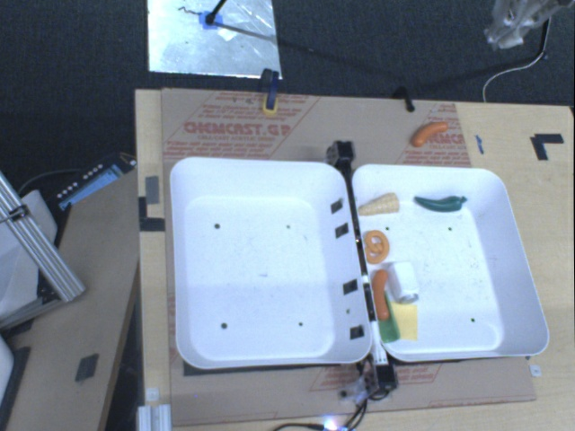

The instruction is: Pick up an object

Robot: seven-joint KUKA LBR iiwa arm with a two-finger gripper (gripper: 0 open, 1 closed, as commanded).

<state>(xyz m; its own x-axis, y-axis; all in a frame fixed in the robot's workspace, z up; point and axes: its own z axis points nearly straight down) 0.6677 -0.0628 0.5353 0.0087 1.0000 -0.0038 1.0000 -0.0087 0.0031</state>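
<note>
Along the right bin's [517, 241] left wall lie a pretzel [376, 245], carrot [382, 294] and yellow block [406, 321]. Gripper [514, 16] hovers beyond the bench's far right corner; whether it grips anything, I cannot tell.

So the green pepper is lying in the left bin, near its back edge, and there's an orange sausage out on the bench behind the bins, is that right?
Not quite. The green pepper lies in the right bin, near its back edge, not the left one. The camera view shows this. The rest holds: the orange sausage does lie out on the bench behind the bins.
</note>
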